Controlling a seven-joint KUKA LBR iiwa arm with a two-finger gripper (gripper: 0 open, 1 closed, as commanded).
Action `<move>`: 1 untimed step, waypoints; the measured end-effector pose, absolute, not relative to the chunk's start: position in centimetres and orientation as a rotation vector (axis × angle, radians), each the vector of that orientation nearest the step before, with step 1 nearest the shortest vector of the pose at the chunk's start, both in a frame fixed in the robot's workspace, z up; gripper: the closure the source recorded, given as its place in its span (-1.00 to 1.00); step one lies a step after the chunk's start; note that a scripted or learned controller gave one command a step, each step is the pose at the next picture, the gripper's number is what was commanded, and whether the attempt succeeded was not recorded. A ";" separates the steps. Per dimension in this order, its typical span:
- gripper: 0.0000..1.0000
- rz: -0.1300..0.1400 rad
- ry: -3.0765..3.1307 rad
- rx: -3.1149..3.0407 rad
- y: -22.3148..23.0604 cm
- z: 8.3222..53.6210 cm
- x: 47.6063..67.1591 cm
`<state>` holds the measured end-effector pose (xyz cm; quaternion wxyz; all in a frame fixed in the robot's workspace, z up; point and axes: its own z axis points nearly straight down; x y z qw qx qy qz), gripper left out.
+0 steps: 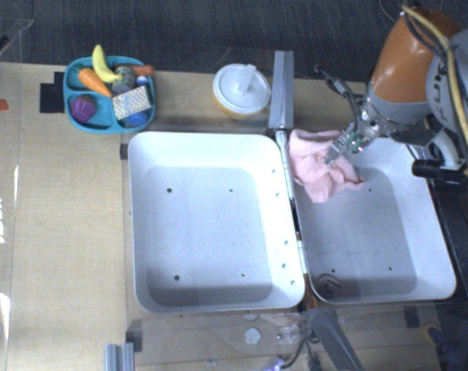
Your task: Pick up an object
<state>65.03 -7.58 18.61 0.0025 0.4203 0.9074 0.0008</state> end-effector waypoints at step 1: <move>1.00 0.002 2.927 1.121 -7.0 18.6 66.3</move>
